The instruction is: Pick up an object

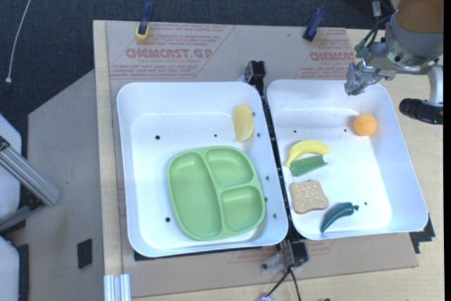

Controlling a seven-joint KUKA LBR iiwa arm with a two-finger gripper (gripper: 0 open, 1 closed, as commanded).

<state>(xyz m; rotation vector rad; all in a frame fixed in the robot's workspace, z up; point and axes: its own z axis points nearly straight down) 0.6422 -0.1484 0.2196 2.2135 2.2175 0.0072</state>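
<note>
Orange and round, a small ball-like fruit [365, 125] is seen in the right bin [402, 151], near its far right corner, apart from the other pieces. Toward the middle of that bin a yellow banana [307, 149] is laid touching a green pepper [308, 165] just below it. Nearer the front, a slice of toast [308, 196] is placed, and beside it to the right a dark green curved vegetable [338, 216].

The gripper [359, 83] is held over the far edge of the right bin, above and slightly left of the orange fruit and apart from it; nothing is seen between the jaws, and whether they are wide or narrow cannot be told.

In the left bin [141, 151] a light green divided plate [215, 190] is set toward the front, and a pale yellow piece [243, 123] is laid near the wall shared with the right bin. Both bins are carried on a counter [113, 67] covered with printed cardboard.
</note>
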